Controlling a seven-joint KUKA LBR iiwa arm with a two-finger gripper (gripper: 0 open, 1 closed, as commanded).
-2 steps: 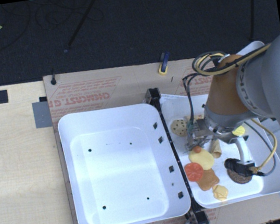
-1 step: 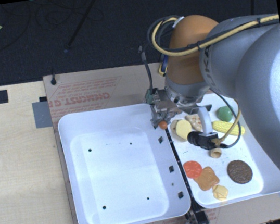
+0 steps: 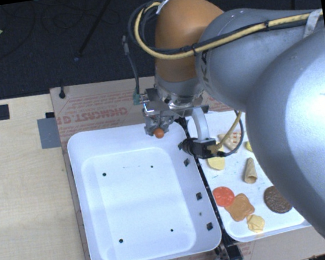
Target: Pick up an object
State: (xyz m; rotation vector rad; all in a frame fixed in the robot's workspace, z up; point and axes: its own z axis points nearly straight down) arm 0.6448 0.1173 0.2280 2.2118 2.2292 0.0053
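The claw (image 3: 158, 127) is gripping a small round orange piece (image 3: 159, 133) between its tips, holding it just beneath itself over the far rim of the shallow white plastic bin (image 3: 89, 168), seemingly lifting it clear of the neighbouring white bin (image 3: 270, 229) of assorted pieces.

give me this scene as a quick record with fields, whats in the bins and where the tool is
arm: grey, reaching in from the right
tool: over the far rim of the left bin
at the tool: small orange ball; cannot tell if it is held
right bin: red disc, orange piece, brown cookie, cone, yellow slice, yellow chunk
task state: nothing clearly lifted yet
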